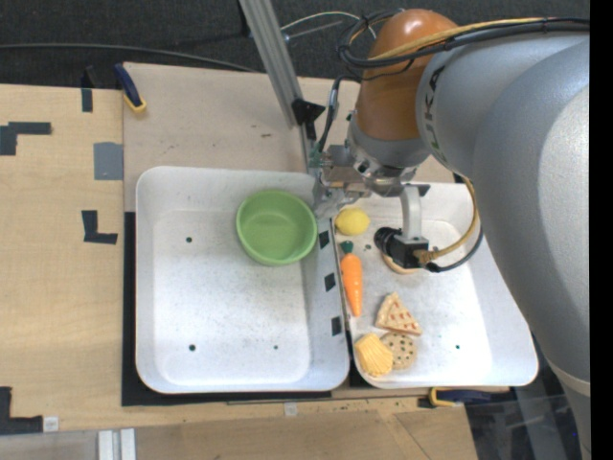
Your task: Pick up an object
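My gripper hangs over the top of the divider between the two bins, just right of a green bowl that stands in the left bin. A yellow lemon lies in the right bin directly below and right of the gripper. Under the lemon sits a small green piece, then an orange carrot lying along the divider. Nothing is seen held in the gripper.
Near the right bin's front lie a tan wedge with dark spots, a round cookie and a yellow ridged piece. The big grey arm covers the right bin's far right side.
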`<state>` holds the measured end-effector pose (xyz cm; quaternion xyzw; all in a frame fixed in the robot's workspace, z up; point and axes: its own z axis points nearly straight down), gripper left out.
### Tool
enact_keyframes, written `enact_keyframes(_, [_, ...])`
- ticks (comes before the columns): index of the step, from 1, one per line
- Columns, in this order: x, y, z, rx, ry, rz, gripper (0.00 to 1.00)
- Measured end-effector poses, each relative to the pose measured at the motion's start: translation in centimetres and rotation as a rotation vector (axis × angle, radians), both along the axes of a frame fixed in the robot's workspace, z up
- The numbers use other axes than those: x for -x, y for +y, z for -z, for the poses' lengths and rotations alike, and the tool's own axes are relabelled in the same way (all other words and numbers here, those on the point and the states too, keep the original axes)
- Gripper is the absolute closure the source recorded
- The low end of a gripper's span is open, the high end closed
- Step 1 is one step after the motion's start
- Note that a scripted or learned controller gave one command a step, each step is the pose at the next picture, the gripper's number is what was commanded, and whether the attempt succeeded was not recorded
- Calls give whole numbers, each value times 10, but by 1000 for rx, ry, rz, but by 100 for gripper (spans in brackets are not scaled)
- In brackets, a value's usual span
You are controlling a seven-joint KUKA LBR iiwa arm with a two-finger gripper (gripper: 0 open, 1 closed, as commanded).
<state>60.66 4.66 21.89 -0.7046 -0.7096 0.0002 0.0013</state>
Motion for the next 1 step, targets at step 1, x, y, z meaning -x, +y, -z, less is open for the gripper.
enact_keyframes(1, [-13, 49, 7, 0, 0, 1, 100])
